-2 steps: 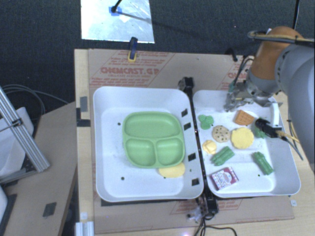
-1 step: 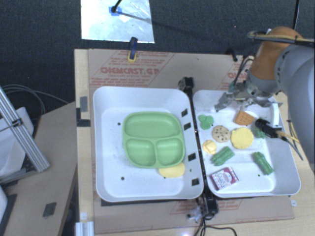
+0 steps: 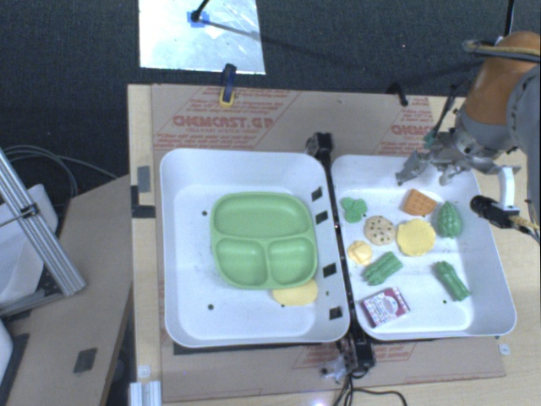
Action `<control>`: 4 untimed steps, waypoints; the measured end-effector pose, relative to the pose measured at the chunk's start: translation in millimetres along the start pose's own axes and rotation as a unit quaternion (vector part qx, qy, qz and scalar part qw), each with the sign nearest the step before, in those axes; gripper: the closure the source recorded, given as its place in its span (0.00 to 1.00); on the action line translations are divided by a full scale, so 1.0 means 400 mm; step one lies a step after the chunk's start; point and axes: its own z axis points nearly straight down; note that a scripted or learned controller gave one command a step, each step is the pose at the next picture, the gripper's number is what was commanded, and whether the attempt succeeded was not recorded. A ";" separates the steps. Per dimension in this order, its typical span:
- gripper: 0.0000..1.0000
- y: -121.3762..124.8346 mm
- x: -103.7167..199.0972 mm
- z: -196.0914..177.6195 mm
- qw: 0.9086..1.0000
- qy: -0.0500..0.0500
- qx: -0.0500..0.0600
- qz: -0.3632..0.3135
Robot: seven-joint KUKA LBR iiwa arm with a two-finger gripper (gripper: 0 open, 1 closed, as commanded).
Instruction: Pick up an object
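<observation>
Grey two-finger gripper hangs spread open and holding nothing above the far edge of the right-hand shallow white bin. Nearest candidate, an orange wedge-shaped toy, lies just below. Toys crowd together; descending fingers may nudge neighbours or close on nothing.

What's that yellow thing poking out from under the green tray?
A flat yellow piece lies partly under the green tray, at its near edge, in the left bin. The tray covers the rest, so its full shape is hidden.
</observation>
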 end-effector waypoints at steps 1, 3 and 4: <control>0.00 -0.026 0.064 0.091 1.000 -0.001 -0.003 -0.001; 0.00 0.002 0.037 -0.001 1.000 0.000 -0.001 -0.001; 0.00 -0.040 0.193 0.125 1.000 0.002 -0.001 -0.005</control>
